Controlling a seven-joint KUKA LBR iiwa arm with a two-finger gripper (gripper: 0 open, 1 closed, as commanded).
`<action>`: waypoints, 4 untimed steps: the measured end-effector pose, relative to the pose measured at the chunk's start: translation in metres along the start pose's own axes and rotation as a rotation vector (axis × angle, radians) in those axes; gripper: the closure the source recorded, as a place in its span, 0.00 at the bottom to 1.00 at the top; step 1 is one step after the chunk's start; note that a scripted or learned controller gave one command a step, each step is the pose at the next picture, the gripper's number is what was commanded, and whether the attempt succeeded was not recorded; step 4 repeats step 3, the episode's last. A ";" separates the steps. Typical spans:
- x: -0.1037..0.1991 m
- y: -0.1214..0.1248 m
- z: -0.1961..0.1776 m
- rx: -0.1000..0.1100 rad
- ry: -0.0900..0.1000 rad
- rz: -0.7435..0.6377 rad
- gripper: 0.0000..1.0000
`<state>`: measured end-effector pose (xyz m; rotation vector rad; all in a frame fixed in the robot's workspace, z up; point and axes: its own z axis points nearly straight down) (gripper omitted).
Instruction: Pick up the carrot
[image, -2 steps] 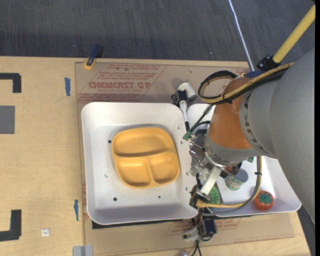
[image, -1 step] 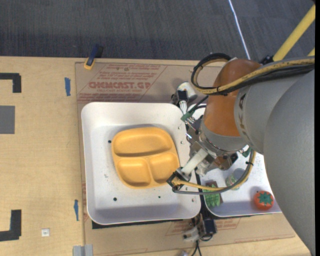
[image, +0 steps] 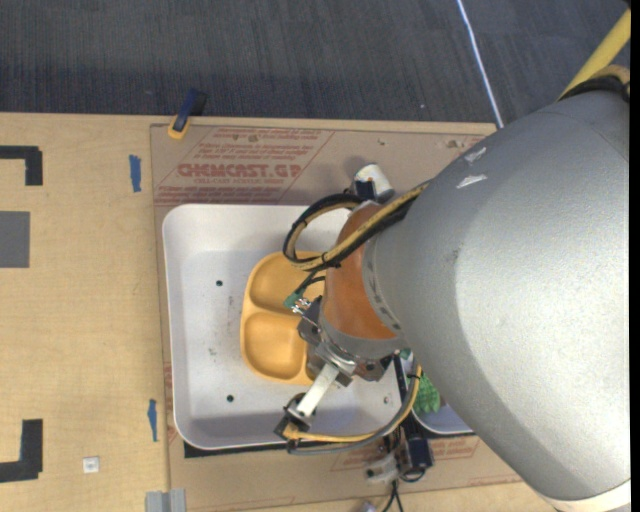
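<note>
Your arm (image: 500, 300) is hanging low over the left bin (image: 195, 330) at frame centre, masking its right half. A yellow dish (image: 268, 330) is lying there. The carrot's place cannot be told; nor can the pincer's (image: 300, 408) state.

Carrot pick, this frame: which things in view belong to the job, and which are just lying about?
Job:
- hand, low over the left bin

Lying about:
- yellow two-lobed item, in the left bin beside the hand
- green item, beside the arm at the right bin's edge
- blue tape marks on the bench
</note>
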<state>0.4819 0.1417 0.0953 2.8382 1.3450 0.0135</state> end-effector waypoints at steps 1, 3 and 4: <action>-0.052 0.040 -0.089 0.004 -0.008 0.248 1.00; -0.023 0.019 -0.067 0.007 -0.011 0.408 1.00; -0.023 0.019 -0.067 0.007 -0.011 0.408 1.00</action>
